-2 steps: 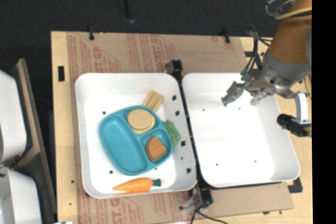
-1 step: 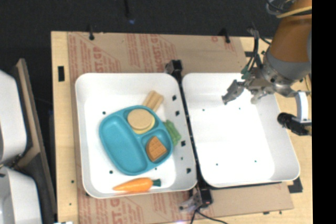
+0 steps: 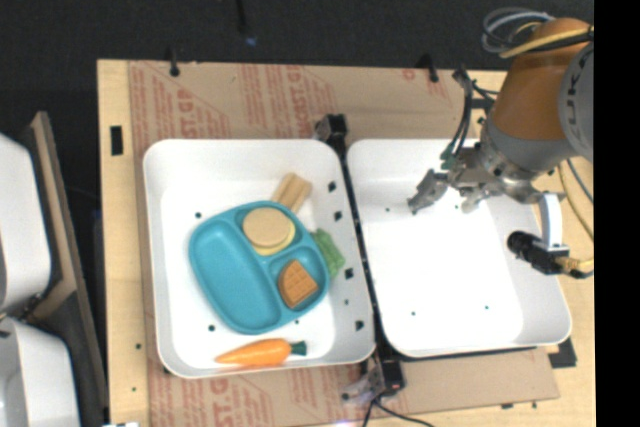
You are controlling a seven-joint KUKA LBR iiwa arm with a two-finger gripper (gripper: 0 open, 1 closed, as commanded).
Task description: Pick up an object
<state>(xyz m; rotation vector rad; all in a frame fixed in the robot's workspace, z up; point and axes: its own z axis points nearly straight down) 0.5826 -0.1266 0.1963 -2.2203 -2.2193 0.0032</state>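
Dark floor surrounds the bench (image 3: 200, 100), whose top is covered with printed brown cardboard and carries two shallow white bins side by side. From where I stand, the left bin (image 3: 170, 185) holds a blue sectioned tray (image 3: 225, 280) with a round tan biscuit-like piece (image 3: 270, 228) and a brown waffle-like piece (image 3: 298, 283) in its compartments. A tan wooden block (image 3: 293, 190) lies just beyond the tray, something green (image 3: 330, 253) sits against the tray's right edge, and an orange carrot (image 3: 255, 352) lies near the bin's front wall. The grey arm with its orange band (image 3: 535, 85) hangs over the right bin (image 3: 450, 315). Its gripper (image 3: 448, 197) has its two fingers spread apart, with nothing between them.
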